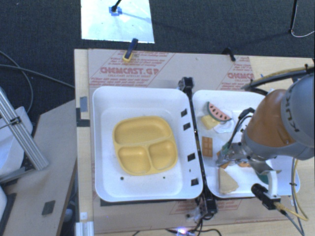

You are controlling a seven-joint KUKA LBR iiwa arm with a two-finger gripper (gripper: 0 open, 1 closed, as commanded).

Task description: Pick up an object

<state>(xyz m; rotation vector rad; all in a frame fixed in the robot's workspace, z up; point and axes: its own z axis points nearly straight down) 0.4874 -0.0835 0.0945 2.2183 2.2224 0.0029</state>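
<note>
Dark carpet surrounds the bench (pixel 162 65), whose top is covered by a printed cardboard sheet bearing two white bins side by side. We see the gripper (pixel 224 160) low in the right bin (pixel 251 96), hanging from the grey and orange arm (pixel 275 124) that comes in from the right and covers much of that bin. Its tip is small and dark against the clutter, and we cannot tell how it stands or whether it has anything in its grasp. It sits just above a pale wedge-shaped piece (pixel 227 182), close to touching it, with a small brown waffle-like square (pixel 207 146) just to its left. Farther up the bin lie a watermelon slice toy (pixel 218 111) and, beside it, a pale yellow piece (pixel 209 122) resting against something white that we cannot identify. Whatever lies under the arm on the bin's right side is hidden from us. A dark object (pixel 264 196) on the arm's lower side overhangs the bin's near edge. The left bin (pixel 106 102) holds a yellow divided tray (pixel 144 144), one long compartment at the top and two smaller ones below. Black clips line the seam between the bins.
</note>
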